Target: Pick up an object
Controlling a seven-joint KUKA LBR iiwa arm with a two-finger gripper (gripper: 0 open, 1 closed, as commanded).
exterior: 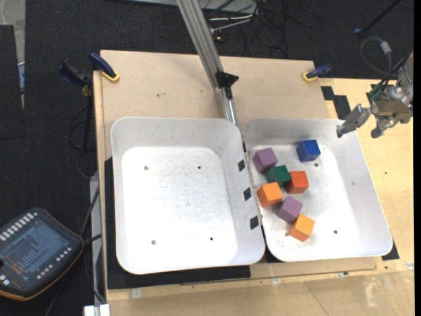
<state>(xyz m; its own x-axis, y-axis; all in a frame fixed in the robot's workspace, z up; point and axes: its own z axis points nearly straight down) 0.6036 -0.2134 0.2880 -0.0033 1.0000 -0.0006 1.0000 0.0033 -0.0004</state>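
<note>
Blocks are what I'm after, and none is in hand yet. My gripper (364, 122) hangs at the far right of the camera view, above the upper right corner of the right bin (368, 196), with its two fingers spread apart and nothing between them.

Closest to the gripper, off to its left and a little below, sits the blue block (308, 150), standing apart from the others. Further left lies a purple block (264, 158), and below it the dark green block (280, 174) touches a red-orange block (298, 181). Lower again come an orange block (270, 193), a second purple block (289, 209) and another orange block (301, 228), packed close in a loose chain. Beyond them, furthest from the gripper, is the left bin (131, 176); both bins rest on the bench (171, 84).

I judge these blocks to be light, rigid and flat-sided, likely wood or foam, not fragile, and with faces smooth enough to slip if pinched on a corner. I would take the blue one: it has free space around it, so the fingers can come down either side and close on two opposite flat faces near mid-height. It looks slightly turned, so the wrist should be rotated to match its faces. The clustered ones risk a finger landing on a neighbour.
</note>
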